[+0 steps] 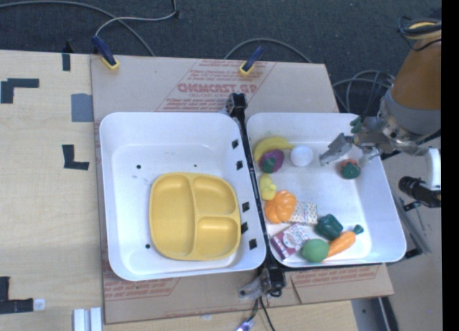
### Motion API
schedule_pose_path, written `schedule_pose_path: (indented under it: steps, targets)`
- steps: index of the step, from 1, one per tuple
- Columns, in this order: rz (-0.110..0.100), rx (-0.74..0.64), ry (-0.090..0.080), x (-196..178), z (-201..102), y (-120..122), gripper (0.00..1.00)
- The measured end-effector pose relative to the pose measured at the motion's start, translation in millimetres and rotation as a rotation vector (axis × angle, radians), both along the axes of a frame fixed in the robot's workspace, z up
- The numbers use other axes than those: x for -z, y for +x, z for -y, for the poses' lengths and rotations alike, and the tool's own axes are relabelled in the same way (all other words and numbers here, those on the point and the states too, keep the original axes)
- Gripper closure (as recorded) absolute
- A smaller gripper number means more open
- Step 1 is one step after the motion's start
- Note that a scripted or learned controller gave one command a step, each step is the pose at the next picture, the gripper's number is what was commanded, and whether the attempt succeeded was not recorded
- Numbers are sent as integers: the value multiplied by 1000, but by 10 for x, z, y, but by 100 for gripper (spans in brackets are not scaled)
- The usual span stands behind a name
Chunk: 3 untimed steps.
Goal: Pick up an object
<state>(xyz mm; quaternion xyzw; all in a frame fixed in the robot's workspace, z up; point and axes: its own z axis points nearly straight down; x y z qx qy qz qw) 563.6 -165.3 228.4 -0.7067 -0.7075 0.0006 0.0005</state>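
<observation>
Divided plate [193, 215] in left bin [115, 179]

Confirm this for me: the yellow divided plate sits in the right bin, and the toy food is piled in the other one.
Not right. The camera view shows the yellow divided plate in the left bin, not the right. The toy food, such as the orange pumpkin and carrot, is piled in the other one, the right bin.

Dark carpet [287, 7] with loose cables [143, 18] lies behind a pale wooden bench [43, 200] topped with cardboard [208, 86].
</observation>
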Motion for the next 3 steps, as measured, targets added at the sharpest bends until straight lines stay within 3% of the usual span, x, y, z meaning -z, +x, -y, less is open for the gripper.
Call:
schedule_pose_path:
  steps: [1, 2, 3]
  targets:
    - [-1, 0, 0, 697, -252, 275, 0]
    - [-1, -2, 0, 1159, -568, 1023, 0]
    - [2, 0, -1, 1422, -674, 190, 0]
